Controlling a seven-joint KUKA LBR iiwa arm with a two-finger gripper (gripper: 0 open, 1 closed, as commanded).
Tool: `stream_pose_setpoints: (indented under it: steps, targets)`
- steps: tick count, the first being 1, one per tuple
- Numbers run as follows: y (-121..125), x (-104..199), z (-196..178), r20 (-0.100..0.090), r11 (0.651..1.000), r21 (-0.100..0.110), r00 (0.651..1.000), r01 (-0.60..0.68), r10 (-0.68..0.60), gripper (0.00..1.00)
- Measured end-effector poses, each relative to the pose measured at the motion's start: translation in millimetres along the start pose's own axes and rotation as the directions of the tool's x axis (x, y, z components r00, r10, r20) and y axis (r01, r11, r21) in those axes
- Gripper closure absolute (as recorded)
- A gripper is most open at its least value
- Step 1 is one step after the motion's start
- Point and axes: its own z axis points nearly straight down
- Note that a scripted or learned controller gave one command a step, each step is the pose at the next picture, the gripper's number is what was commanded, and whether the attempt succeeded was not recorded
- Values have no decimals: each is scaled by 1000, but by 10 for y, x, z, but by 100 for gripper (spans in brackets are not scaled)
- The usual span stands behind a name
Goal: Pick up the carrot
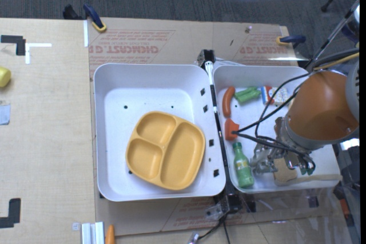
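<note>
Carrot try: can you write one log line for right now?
task: pick up carrot | carrot: right bin, left edge | gripper: low beside green bottle | plate: left bin

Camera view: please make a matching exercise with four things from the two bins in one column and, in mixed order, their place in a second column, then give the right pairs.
Things:
1. yellow divided plate
2. green bottle
3. carrot
4. red sausage

Places:
A. right bin, near its left wall, towards the far end
B. left bin, lying flat on its floor
C. right bin, near end, left of the end effector
D. right bin, by its left wall, between the sausage and the bottle

Pairs: 1-B, 2-C, 3-D, 4-A
</note>
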Motion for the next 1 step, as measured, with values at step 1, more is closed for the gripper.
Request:
stream_pose_setpoints:
  steps: [1]
  targets:
    - [1,-1,0,0,1000,0,1000,1,-1,0]
